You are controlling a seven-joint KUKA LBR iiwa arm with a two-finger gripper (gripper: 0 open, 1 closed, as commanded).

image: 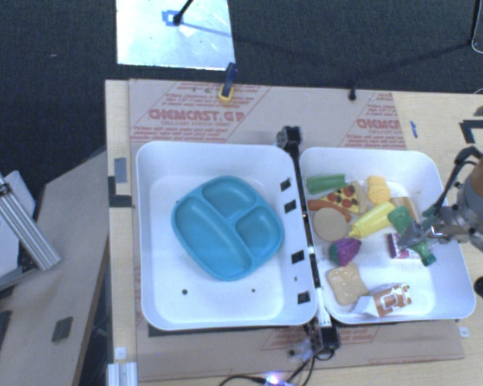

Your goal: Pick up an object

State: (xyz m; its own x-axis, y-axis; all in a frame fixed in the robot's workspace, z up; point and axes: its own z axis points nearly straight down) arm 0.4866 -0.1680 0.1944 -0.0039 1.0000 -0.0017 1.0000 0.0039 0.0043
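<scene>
You see two white bins side by side on the bench. The left bin (157,240) holds one blue plate (227,227) with three sections, lying near its middle. The right bin (455,284) holds the toy food. A green piece (326,182) lies near the far left corner of that bin, with a pizza slice (338,200) just below it. A corn cob (377,189) sits near the far edge, and a yellow piece (372,219) lies slanted in the middle. A round tan piece (331,224) and a purple piece (345,251) sit close to the bin's left edge. A slice of bread (346,284) lies near the front left corner, and a small orange and white packet (390,300) lies beside it along the front edge. The arm (479,203) comes in over the right edge of the right bin. The gripper (419,236) is low in the right half of that bin, right at a green block (402,218) and a pink packet (400,249). You cannot tell if the fingers are grasping anything or hanging loose, because they blend in with the toys around them.
</scene>
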